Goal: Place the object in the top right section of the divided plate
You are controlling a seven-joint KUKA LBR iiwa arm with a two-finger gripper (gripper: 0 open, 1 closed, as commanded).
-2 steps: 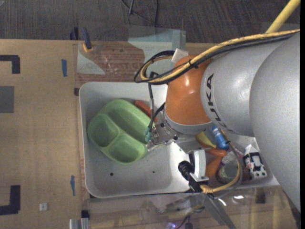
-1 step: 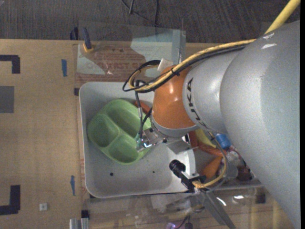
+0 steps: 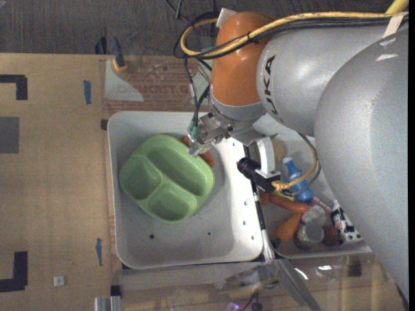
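Note:
A green divided plate [image 3: 166, 177] lies in the left white bin [image 3: 194, 248], tilted slightly. My gripper [image 3: 196, 146] hangs over the plate's upper right rim, beside the section nearest it. A small orange-red object [image 3: 206, 154] shows right at the fingertips, partly hidden by them, touching or just off the plate's rim. I cannot tell whether it sits between the fingers or rests on the bin floor behind the plate.
The right bin [image 3: 350, 241] holds several items: a blue bottle [image 3: 295, 177], orange carrot-like pieces [image 3: 288, 222], a round cup [image 3: 310, 233]. The arm's large grey body covers the view's right. A black cable clamp [image 3: 253, 170] hangs over the bins' shared wall.

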